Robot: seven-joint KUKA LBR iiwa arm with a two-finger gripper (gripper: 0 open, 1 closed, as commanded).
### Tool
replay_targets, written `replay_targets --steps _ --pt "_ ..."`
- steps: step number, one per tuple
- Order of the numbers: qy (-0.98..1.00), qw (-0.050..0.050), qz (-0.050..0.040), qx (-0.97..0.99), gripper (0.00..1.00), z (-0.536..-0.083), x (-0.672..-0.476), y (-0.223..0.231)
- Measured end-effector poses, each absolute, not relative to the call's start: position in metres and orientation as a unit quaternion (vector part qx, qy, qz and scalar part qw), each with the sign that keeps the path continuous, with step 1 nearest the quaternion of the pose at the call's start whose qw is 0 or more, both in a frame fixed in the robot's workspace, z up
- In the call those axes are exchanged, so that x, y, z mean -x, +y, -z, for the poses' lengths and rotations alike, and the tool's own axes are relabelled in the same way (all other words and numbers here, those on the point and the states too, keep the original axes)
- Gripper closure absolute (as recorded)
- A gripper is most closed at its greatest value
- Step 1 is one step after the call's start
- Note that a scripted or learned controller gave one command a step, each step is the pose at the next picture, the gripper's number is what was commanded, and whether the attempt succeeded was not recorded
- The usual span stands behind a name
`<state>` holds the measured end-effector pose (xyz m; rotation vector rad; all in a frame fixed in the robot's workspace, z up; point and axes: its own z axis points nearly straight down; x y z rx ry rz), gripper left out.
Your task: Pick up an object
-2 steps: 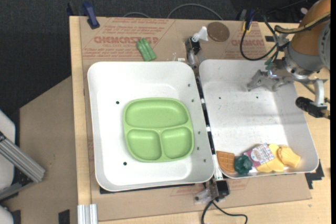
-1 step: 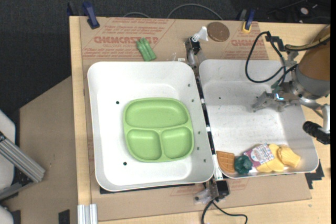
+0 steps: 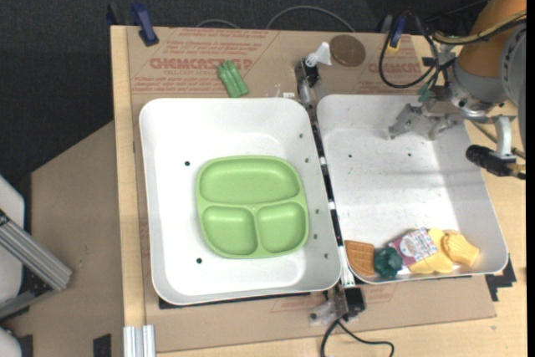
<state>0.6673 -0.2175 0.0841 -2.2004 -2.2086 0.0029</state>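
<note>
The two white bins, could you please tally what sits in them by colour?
Green: 1, the divided plate
Dark green: 1, a small toy
Orange-brown: 1, a waffle-like piece
Pink: 1, a packet
Yellow: 2, pieces and
Total: 6

A flat brown cardboard-covered bench top [image 3: 209,54] with red printed lettering carries two shallow white plastic bins side by side: the left bin [image 3: 159,180] at centre frame, the right bin [image 3: 468,196] toward the right. A small green ridged object [image 3: 233,79] lies on the cardboard at upper centre, beside a round brown disc [image 3: 347,51].
</note>
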Motion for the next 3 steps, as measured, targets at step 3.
replay_targets --steps 3 --pt "-0.708 0.002 0.0017 0.706 0.0 -0.084 -0.632 -0.221"
